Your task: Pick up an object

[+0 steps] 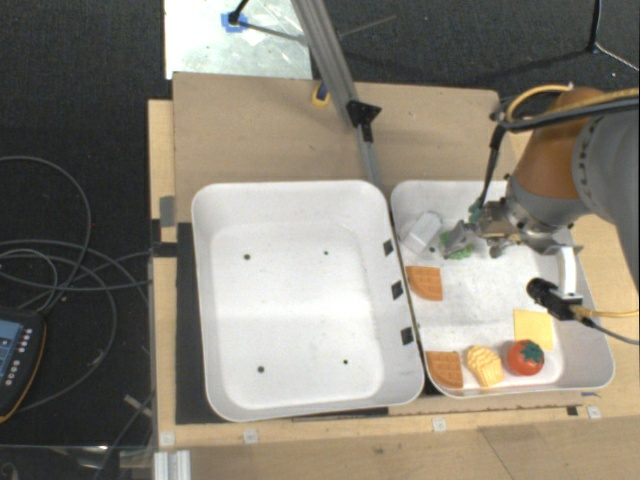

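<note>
Tomato [526, 357] at right bin's [600, 368] near edge, arm bent low, fingers [462, 240] state unclear

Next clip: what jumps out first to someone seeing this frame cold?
The grey arm with its orange band reaches in from the right, its gripper low over the upper part of the right bin, by a green item. Bright toy foods line that bin's near edge: a red tomato, yellow block and waffle pieces.

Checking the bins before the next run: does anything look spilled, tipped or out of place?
Nothing stands out. The toy food, including the tomato, fries and cheese slice, lies inside the right bin. The end effector sits over a green item.
</note>
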Tool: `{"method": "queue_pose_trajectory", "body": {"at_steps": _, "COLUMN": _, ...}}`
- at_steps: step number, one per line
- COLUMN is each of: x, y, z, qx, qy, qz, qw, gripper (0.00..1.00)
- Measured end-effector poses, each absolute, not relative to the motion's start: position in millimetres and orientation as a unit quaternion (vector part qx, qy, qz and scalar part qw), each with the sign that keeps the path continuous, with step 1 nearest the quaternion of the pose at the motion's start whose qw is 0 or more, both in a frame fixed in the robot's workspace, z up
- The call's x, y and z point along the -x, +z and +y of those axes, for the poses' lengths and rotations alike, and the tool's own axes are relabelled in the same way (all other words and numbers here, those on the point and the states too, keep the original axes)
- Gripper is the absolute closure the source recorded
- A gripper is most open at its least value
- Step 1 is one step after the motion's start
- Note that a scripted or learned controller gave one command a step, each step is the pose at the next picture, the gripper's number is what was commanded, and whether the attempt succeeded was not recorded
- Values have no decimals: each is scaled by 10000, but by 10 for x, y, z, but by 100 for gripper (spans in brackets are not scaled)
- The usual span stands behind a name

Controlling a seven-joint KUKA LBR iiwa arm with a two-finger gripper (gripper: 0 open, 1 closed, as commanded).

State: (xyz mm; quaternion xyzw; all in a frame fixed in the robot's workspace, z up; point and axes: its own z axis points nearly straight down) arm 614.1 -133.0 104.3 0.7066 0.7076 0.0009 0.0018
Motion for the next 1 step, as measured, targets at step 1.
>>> {"method": "queue_pose_trajectory", "body": {"at_steps": 1, "x": -6148, "y": 1141, "z": -1328, "qx": -7063, "qy": 17, "qz": 7079, "qw": 21, "gripper": 100}}
